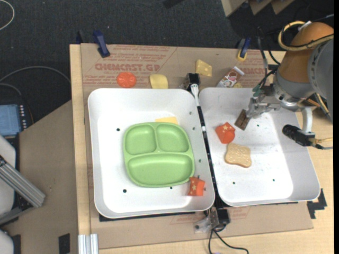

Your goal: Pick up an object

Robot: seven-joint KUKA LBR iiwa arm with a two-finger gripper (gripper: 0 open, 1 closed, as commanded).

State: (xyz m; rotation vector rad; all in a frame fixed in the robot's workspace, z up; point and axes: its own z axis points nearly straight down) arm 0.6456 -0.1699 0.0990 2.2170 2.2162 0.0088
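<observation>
Red block (225,133) and toast (238,155) lie in the right bin (275,181), the arm's jaws (242,120) poised just up-right of the block; how far they stand open cannot be told. A descent from here risks clipping the block's edge and nudging it aside rather than gripping it.

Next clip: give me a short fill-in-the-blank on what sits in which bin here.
1. The green divided plate sits in the ____ bin.
2. The toast-shaped piece lies in the ____ bin.
3. The red block lies just ____ the toast-shaped piece in the camera view.
4. The gripper hangs over the ____ bin.

Missing words: left; right; above; right
</observation>
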